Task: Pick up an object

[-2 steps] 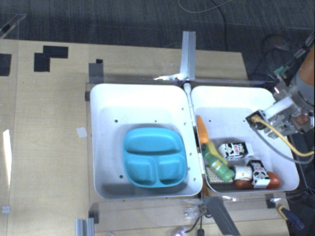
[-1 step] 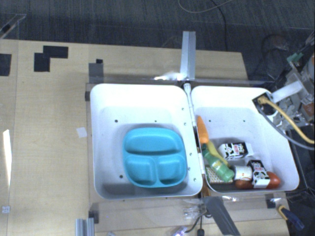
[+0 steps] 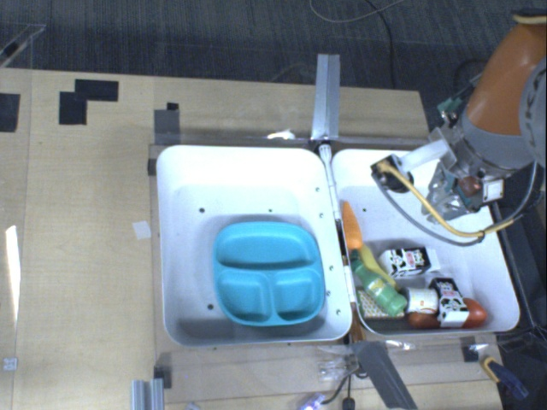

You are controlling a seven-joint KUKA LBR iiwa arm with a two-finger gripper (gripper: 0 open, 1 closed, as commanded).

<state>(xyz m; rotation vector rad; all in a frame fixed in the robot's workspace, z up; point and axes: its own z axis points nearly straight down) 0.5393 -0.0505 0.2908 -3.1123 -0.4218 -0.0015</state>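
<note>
Taking the divider (image 3: 329, 186) between the two bins as landmark: left of it, the blue tray (image 3: 269, 272) fills the near middle of the left bin (image 3: 184, 229), leaving bare floor behind and beside it. Right of it, an orange carrot (image 3: 349, 226), a green bottle (image 3: 380, 287) and small cartons (image 3: 406, 261) crowd the near corner. The far half there is crossed by the arm (image 3: 496, 118) and its yellow cable (image 3: 427, 212).

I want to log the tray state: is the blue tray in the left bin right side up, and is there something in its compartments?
The blue tray lies right side up in the left bin; its three compartments face the camera with nothing in them.
</note>
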